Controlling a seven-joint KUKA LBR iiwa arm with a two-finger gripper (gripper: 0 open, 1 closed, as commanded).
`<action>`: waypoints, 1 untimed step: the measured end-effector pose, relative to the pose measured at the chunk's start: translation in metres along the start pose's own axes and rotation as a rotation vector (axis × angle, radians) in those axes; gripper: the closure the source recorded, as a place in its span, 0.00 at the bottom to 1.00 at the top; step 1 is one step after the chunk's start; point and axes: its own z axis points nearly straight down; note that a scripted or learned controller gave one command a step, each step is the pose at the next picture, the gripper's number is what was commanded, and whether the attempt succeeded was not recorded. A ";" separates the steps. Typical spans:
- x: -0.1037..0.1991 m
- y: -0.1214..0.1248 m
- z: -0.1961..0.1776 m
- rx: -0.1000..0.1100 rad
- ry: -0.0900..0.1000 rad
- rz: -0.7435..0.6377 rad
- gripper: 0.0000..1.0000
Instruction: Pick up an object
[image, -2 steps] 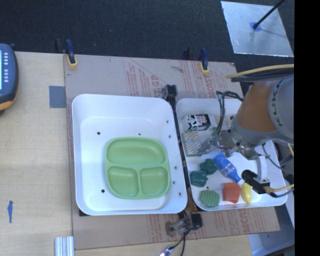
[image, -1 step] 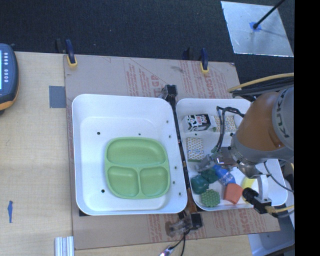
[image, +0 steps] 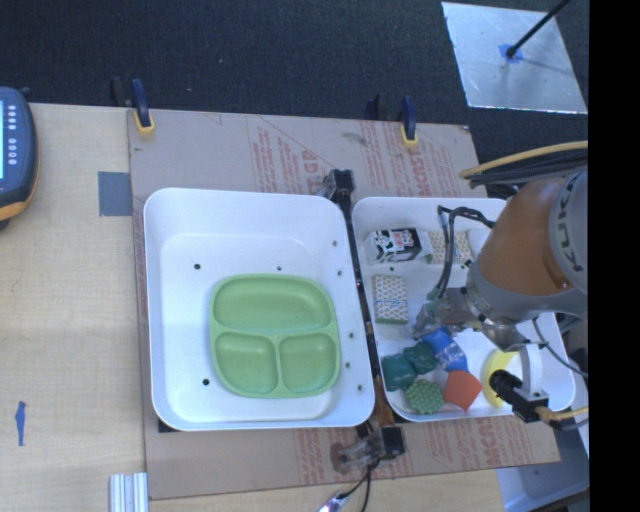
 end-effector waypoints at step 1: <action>0.046 -0.014 -0.152 -0.002 0.001 0.000 1.00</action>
